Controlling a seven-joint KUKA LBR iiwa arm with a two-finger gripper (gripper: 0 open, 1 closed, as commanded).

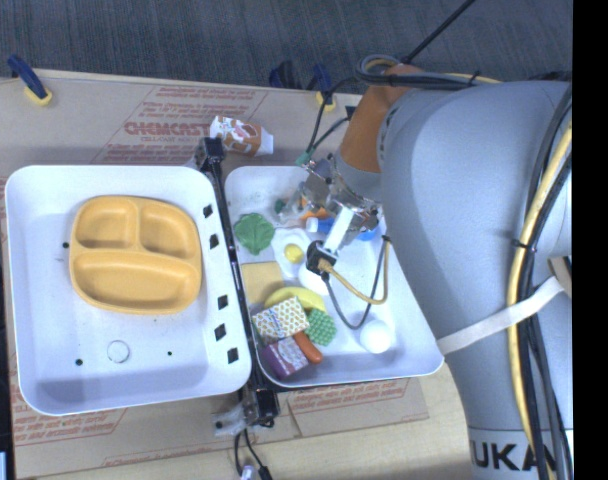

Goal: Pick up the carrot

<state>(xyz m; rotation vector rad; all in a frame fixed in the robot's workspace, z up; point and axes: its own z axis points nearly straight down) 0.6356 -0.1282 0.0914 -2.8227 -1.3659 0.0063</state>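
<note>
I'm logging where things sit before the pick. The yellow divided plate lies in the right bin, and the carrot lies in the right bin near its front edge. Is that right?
Not quite. The camera view shows the yellow divided plate in the left bin, not the right one. The carrot does lie in the right bin near its front edge.

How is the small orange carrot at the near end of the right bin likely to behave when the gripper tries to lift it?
The carrot looks small and smooth, so probably light, stiff and somewhat slippery. Its rounded, tapered shape suggests it may roll or pivot. It lies wedged among other toy foods, so neighbours may shift too.
</note>
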